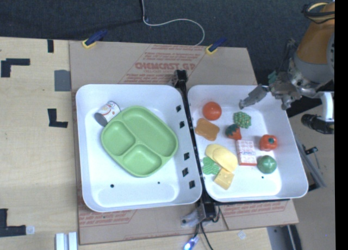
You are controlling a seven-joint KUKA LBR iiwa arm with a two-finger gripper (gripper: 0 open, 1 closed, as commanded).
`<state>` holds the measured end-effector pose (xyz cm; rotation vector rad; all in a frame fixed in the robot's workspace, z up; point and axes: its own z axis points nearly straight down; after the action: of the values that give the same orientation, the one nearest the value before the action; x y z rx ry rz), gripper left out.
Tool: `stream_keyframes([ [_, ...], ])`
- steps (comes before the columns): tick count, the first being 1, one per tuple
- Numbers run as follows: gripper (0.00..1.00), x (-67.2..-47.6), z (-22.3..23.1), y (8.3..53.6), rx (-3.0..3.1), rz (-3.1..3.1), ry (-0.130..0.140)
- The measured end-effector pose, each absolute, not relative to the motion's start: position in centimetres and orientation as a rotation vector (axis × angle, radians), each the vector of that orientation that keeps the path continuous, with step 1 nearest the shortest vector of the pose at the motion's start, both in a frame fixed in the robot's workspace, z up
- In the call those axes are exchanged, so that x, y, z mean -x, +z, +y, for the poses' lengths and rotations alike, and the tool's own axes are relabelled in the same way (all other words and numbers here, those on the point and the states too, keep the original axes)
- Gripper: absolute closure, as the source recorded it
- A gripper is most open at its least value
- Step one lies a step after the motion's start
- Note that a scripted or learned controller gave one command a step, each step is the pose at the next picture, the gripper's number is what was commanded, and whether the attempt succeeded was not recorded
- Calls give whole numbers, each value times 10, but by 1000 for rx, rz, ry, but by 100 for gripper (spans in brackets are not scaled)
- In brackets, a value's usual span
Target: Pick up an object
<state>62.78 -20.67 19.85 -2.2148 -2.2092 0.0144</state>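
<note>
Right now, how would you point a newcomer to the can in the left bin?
Start at the left bin, the one holding the green divided plate. Look at that plate's upper-left edge, toward the bin's far left corner. The can lies there on its side, small, white with a dark open end, the only item in that bin besides the plate.

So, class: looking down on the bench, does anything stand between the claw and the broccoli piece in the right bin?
Nothing visible does. The claw hangs over the right bin's upper part, and the broccoli piece lies just below it in the view, with bare white floor between. The orange ball sits off to the side.
</note>
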Motion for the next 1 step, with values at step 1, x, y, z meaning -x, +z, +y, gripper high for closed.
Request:
stream_keyframes([
  [1,0,-631,-206,208,2219,-2222,2],
])
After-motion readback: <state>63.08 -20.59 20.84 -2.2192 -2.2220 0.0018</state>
